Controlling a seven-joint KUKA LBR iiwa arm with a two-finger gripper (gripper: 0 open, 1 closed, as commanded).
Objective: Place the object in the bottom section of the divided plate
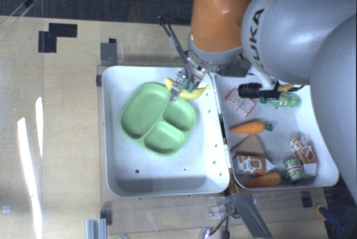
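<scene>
Currently gripper (179,87) sits over the top-right edge of the green divided plate (159,116) in the left bin (114,137), w/ a yellow banana (192,93) right at the fingertips. Fingers look clamped on the banana's left end; the rest of it sticks out to the gripper's right, past the plate rim toward the wall between the bins. Contact pt is small in view, so treat the grasp as probable, not confirmed

Plate has 3 sections: big one to the gripper's left, one directly below the gripper, and the bottom one further down from the gripper, twd the near edge. The bottom one is the target

Step in hand, imo: carry banana to the bottom section and release. To do it well:
- move down-frame from the current pos, slightly left, till the banana's middle (not the fingertips) is over the target section
- banana is long vs the section, so rotate the wrist to line it up w/ the section's long axis, else an end rides on the divider ridge
- keep enough height to clear the ridges in transit, then go low before opening so it doesn't bounce or roll out
- end-held grasp = banana may swing; go slow

Right bin (323,120) stuff (carrot (248,128), green bottle (281,100), cartons) is well off to the gripper's right, not in the path
</scene>
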